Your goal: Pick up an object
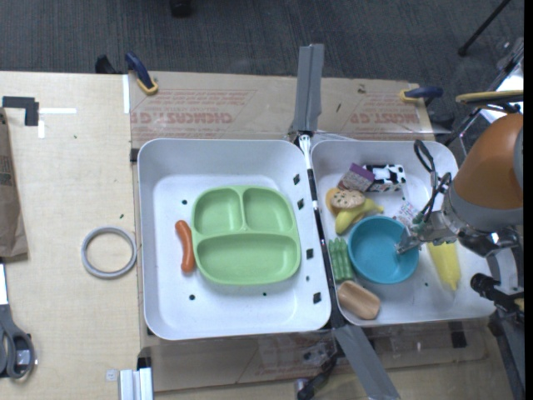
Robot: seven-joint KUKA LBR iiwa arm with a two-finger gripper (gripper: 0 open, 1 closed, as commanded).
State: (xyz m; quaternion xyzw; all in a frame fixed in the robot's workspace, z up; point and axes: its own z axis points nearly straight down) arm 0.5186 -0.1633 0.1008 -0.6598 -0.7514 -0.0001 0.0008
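1. The bench (67, 157) fills the left and centre of the frame, pale flat board with a cardboard sheet (250, 107) clamped along its upper edge, I'd guess to protect the surface under the bins.
2. The left bin (158, 223), centre frame, is shallow smooth white plastic with rounded corners; its low walls keep loose things from sliding off.
3. The right bin (466, 302), at centre right, butts against the first and holds the clutter meant for picking.
4. The arm (491, 173) leans in from the right edge, its orange band rounded and glossy, tilted down toward the right bin.
5. A green divided plate (246, 236) lies flat in the left bin, moulded plastic with three compartments.
6. A blue bowl (379, 252) sits upright in the right bin, round and smooth; it looks like the nearest candidate for a pick.
7. The claw (414, 242) hangs at the bowl's right rim. Whether it is spread or pinched I cannot tell, and nothing is visibly between its tips.
8. A yellow corn cob (445, 265) lies just right of the bowl, ridged and tapering.
9. A yellow banana (354, 217) curves above the bowl's upper left.
10. A tan bread roll (360, 300) rests at the bin's lower left corner.
11. An orange carrot-like stick (186, 246) lies beside the plate's left edge.
12. A grey ring (109, 251) lies alone at the bench's left.
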